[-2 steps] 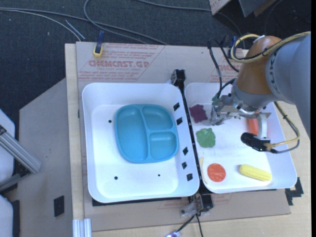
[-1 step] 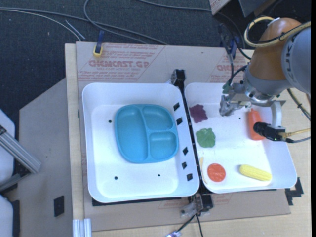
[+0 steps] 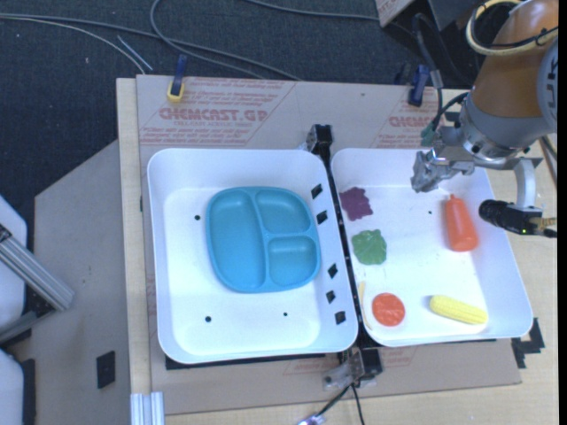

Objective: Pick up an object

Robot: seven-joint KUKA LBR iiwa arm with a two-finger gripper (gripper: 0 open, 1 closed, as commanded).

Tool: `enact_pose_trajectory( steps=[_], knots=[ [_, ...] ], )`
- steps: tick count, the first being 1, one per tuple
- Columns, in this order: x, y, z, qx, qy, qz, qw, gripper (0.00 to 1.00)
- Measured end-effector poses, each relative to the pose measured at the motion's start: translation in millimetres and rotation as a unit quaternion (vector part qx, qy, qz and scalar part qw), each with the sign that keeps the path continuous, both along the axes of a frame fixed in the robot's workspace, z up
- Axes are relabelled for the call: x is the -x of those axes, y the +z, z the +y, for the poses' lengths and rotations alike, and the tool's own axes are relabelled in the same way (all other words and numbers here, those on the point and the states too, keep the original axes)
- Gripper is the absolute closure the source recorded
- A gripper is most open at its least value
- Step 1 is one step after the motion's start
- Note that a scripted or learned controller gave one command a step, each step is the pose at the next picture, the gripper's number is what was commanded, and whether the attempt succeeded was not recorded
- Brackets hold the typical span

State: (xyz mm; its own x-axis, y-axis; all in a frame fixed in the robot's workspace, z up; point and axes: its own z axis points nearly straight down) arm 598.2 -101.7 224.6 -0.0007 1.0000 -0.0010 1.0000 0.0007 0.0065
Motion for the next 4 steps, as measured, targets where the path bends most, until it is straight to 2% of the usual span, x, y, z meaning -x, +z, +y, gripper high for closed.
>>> enact_pose_trajectory(
  steps=[1, 2, 4],
  knots=[
    [-1.1, 34.0, -0.1, -0.0003, 0.000, 0.001, 1.0000, 1.00],
    [19.1, 27.0, 37.3, -0.0015, 0.001, 0.005, 1.0000, 1.00],
    [61.8, 28.9, 130.1, -0.0019, 0.002, 0.005, 1.0000, 1.00]
  ],
)
